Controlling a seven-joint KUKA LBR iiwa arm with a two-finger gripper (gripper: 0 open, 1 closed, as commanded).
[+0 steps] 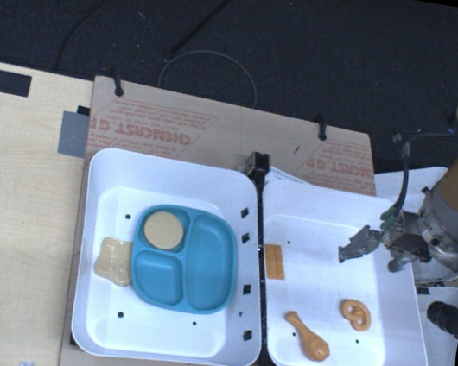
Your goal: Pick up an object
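My gripper [377, 252] hangs over the right side of the right bin [330, 209], its two dark fingers spread apart with nothing between them. Below it in that bin lies a small pretzel [356, 314]. A tan wooden spoon [307, 336] lies near the bin's front edge. A flat orange-brown cracker [273, 262] rests by the bin's left wall. The gripper stands above and apart from all of these.
The left bin [113, 192] holds a blue divided plate [185, 259] with a round tan cookie [163, 229] in its upper-left section. A pale bread-like piece [114, 261] lies just left of the plate. A black divider clamp [259, 170] runs between the bins.
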